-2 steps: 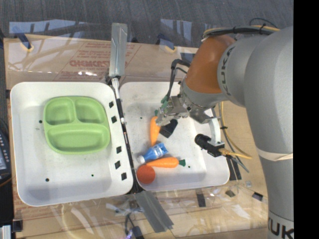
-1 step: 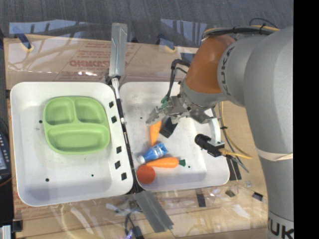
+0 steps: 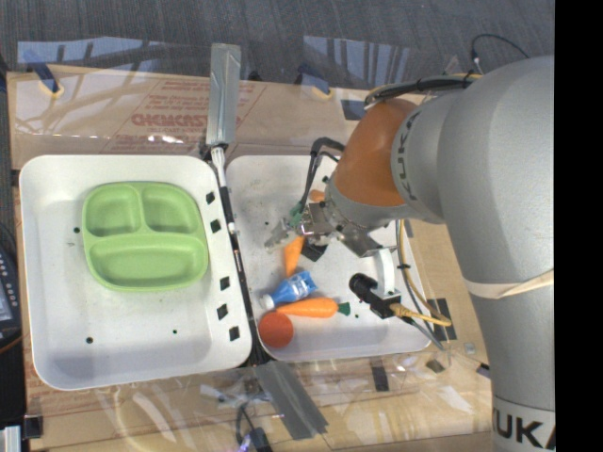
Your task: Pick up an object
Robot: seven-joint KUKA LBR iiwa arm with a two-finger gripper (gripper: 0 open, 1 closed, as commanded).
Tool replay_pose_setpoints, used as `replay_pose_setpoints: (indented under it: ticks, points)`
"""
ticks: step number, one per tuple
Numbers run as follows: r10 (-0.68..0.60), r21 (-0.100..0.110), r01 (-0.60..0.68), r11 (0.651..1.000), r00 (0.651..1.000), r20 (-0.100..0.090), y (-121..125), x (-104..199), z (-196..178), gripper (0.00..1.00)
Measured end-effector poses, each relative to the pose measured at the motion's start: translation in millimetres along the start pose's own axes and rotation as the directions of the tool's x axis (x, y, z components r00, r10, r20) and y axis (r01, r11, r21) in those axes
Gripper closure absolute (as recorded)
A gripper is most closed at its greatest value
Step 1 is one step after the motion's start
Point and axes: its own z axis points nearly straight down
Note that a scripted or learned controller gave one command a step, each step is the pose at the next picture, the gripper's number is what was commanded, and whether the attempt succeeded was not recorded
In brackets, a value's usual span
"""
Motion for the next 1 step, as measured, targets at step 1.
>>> replay_pose_setpoints:
  ticks: [1]
  points:
    - [-0.003,-0.001,0.003,1.000,1.000,0.003,1.5,-2.0,-8.3,1.00]
